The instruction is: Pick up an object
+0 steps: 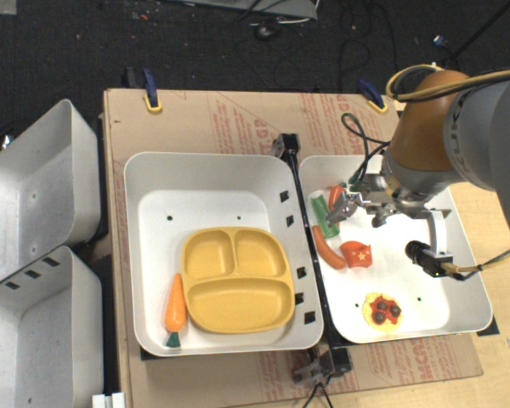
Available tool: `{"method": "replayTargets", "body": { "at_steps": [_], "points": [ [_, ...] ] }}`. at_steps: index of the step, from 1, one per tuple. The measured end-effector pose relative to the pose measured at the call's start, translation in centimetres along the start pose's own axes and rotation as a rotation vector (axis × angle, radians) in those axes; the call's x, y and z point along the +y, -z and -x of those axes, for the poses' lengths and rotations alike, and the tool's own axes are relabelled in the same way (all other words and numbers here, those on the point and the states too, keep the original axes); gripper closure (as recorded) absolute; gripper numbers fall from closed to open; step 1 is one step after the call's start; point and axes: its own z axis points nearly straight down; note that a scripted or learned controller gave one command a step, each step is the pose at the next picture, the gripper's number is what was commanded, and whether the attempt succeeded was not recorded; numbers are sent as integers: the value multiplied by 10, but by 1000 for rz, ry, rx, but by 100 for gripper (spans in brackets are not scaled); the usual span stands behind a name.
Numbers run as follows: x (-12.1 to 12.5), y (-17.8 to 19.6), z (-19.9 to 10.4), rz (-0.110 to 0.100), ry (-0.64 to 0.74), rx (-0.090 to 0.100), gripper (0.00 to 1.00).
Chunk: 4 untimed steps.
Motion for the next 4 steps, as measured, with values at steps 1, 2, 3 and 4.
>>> {"method": "replayTargets", "body": {
  "at_steps": [1,2,3,4],
  "points": [
    [2,-42,3,11,-2,-7,0],
    [1,-31,1,8,-2,-2,100],
    [4,32,1,11,3,-1,100],
    [-1,77,3,10,3,-1,100]
  ]
}}
